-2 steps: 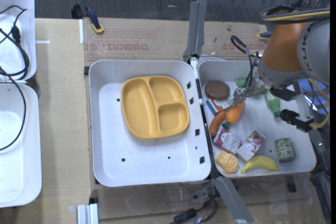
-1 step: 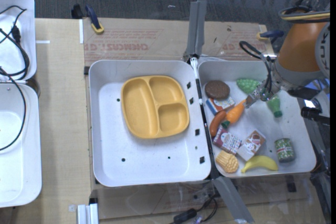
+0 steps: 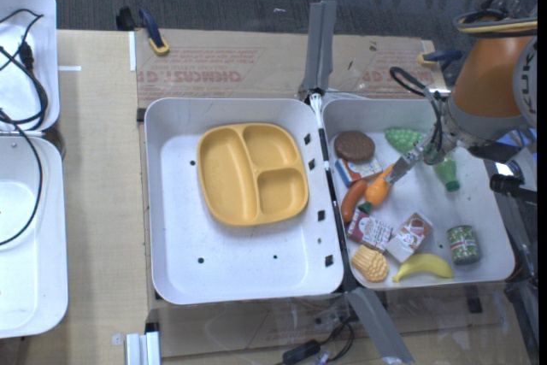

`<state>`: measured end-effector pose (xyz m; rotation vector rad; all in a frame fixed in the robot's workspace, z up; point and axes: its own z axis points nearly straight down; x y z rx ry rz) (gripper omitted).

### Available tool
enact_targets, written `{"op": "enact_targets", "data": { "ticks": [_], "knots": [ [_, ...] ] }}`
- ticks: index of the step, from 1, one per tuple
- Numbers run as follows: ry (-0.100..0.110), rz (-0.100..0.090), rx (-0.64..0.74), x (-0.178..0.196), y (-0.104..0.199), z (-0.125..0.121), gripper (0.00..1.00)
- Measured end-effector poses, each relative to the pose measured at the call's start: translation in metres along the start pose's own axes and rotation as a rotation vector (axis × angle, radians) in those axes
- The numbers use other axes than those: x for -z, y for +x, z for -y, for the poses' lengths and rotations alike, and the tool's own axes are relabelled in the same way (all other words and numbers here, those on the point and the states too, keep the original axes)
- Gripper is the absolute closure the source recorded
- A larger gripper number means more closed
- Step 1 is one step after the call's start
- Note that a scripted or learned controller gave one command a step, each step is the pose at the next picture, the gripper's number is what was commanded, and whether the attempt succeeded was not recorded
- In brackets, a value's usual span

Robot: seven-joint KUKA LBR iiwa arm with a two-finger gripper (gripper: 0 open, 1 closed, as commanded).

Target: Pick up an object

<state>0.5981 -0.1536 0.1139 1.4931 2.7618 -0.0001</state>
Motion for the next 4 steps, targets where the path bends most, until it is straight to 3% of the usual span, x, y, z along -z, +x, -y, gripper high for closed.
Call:
{"op": "enact_targets", "data": {
  "ticks": [1, 2, 3, 4],
  "knots": [
    [0.002, -0.003, 0.010, -0.023, 0.066, 0.029, 0.00],
    [0.001, -0.002, 0.005, -0.014, 0.065, 0.029, 1.00],
    [0.000, 0.001, -0.176, -0.021, 0.017, -0.069, 1.00],
    [0.000, 0.002, -0.296, 0.050, -0.036, -0.050, 1.00]
  ]
}}
